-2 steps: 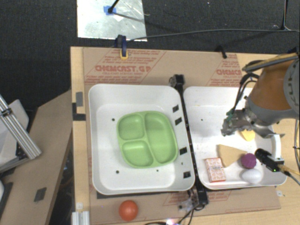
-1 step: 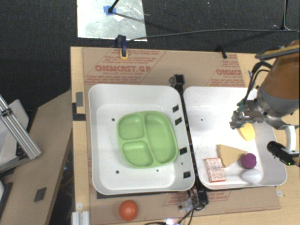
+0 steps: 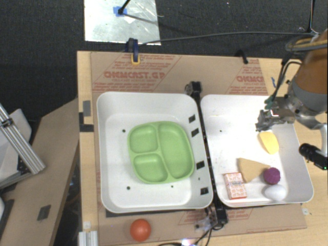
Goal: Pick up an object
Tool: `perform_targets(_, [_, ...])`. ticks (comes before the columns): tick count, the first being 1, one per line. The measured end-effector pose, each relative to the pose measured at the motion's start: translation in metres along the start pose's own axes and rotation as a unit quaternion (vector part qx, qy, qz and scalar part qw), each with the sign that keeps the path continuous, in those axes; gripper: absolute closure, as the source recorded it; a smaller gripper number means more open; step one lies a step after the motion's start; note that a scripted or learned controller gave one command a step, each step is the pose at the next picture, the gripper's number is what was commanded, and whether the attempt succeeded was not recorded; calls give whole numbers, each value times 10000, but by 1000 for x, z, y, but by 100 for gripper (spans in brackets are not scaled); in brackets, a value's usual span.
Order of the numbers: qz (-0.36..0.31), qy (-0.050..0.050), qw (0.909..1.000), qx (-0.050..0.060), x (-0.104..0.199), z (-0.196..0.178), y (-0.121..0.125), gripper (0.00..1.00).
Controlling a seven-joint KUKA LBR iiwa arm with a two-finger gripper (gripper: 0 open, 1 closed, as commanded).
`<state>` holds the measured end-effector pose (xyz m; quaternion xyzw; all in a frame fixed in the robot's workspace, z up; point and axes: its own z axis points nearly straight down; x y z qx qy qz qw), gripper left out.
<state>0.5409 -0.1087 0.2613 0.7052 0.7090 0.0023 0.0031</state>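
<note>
A green divided tray (image 3: 160, 152) is held in the left bin (image 3: 110, 106). A yellow piece (image 3: 269, 142), tan wedge (image 3: 250, 168), purple ball (image 3: 271, 176), white egg (image 3: 275, 192) and small carton (image 3: 235, 185) are held in the right bin (image 3: 225, 111). The gripper (image 3: 267, 120) is seen just above the smooth, oval yellow piece; its state cannot be told.

A bench (image 3: 154, 65) topped with a tan sheet printed in red lettering is seen from above. Two shallow white bins are set on it side by side, their inner rims touching along the middle. The left bin (image 3: 110, 137) and the right bin (image 3: 225, 117) are framed by the sheet on all sides. An orange ball (image 3: 140, 229) is placed on the sheet just in front of the left bin, near the front edge. A blue clamp (image 3: 132, 50) is fixed at the back edge, and a small black clip (image 3: 242, 57) is seen further right along that edge.
</note>
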Motion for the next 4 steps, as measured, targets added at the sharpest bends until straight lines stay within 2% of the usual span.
perform_targets(1, [-21,13,10000,26,52,17,20,100])
perform_targets(3, [-25,21,10000,24,159,20,47,100])
perform_targets(4, [-12,14,10000,31,196,33,70,100])
